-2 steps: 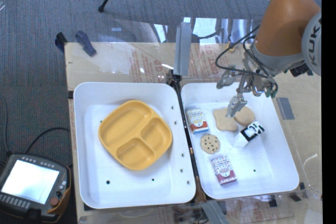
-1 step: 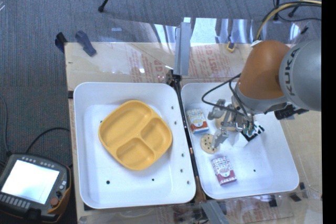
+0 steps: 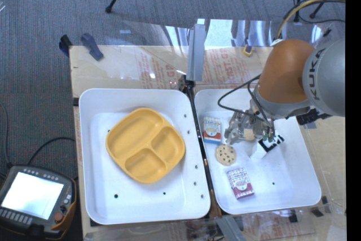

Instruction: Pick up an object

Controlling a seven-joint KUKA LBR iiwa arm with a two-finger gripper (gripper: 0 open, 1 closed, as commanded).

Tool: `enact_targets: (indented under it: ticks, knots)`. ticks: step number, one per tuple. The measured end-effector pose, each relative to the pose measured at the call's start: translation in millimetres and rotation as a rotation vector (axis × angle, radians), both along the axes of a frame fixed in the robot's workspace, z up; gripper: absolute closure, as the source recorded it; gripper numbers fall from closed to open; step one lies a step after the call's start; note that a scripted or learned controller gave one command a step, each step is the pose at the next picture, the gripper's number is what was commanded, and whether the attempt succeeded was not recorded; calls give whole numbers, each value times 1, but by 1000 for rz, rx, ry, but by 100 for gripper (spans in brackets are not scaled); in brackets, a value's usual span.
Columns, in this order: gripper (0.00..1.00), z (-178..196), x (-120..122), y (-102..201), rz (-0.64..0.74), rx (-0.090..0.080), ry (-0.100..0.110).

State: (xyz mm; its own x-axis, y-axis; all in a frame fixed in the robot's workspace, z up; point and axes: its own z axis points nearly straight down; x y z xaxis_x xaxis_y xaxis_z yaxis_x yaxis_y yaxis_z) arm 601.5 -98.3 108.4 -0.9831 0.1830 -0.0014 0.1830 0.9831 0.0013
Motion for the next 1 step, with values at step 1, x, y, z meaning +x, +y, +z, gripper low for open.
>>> enact_targets:
  ticks: [1]
  knots:
    - [100, 81, -26, 31, -436, 0, -2]
